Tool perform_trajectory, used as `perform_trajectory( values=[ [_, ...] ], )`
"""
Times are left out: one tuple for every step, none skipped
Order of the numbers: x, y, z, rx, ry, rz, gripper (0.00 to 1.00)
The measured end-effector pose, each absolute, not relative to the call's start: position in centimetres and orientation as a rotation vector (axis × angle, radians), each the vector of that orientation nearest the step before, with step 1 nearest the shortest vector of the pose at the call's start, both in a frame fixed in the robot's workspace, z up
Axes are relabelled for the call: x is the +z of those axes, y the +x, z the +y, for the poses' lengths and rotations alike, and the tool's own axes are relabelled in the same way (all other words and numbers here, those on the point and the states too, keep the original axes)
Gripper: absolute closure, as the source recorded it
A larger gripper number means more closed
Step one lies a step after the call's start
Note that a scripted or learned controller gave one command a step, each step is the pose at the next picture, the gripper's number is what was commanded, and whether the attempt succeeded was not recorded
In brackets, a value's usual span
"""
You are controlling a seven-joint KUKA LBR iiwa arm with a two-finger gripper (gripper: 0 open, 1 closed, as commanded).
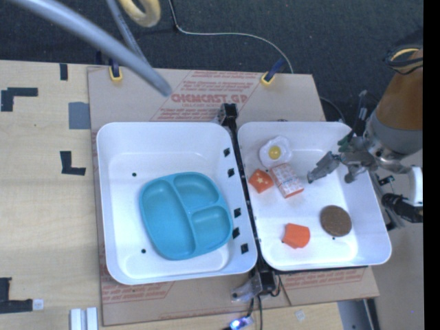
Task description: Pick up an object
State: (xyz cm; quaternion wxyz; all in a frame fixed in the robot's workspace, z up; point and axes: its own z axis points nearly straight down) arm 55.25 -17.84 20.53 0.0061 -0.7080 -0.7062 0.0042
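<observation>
Camera view: jaws [328,168] hung over right bin [357,184], grip state unclear.
Box [287,181], egg [275,151] and red block [260,180] crowded just left; a descent risked nudging neighbours. Disc [335,221], orange block [296,236] lay apart.

Five small things in the right bin [368,249]

A fried egg [275,151] lies flat near the bin's far left corner. Just in front of it sit an orange cube [260,180] and, touching it, a red-and-white packet [287,181]. Toward the near wall lie an orange block [296,236] and a flat brown disc [335,221].
</observation>
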Motion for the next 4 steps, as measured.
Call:
perform_trajectory(
  values=[
    [21.2,55.6,-17.8,0.002,-2.219,-2.222,0.0],
    [16.8,55.8,-17.7,0.006,-2.217,-2.22,0.0],
    [11.2,54.7,-17.4,0.007,-2.216,-2.218,0.0],
    [8.4,54.7,-17.4,0.003,-2.22,-2.224,0.0]
  ],
)
